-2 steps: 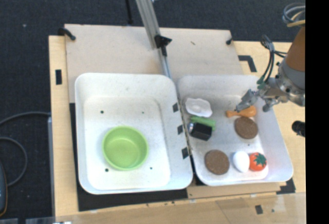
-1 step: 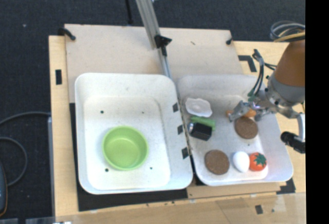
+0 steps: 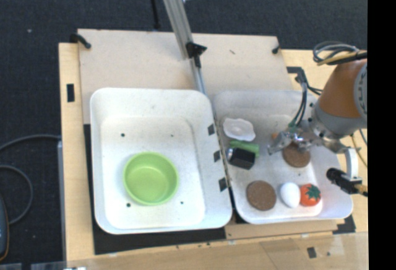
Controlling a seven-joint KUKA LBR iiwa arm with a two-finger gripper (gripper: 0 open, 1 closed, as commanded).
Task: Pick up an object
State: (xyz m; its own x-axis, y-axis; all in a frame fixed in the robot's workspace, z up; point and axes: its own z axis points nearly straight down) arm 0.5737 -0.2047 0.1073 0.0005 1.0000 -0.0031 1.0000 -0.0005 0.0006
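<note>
The right bin holds several small things. A brown disc lies at its right side, directly under my gripper, which hangs low over the disc's upper edge. Along the near wall sit another brown disc, a white egg and a red tomato-like toy with a green top. A white crumpled piece and a black and green block lie by the bin's left wall. The arm's orange band rises to the right of the gripper.
In the left bin a green bowl sits near the front. A slanted metal rail runs from the top down to the gap between the bins. Cables loop at the right behind the arm.
</note>
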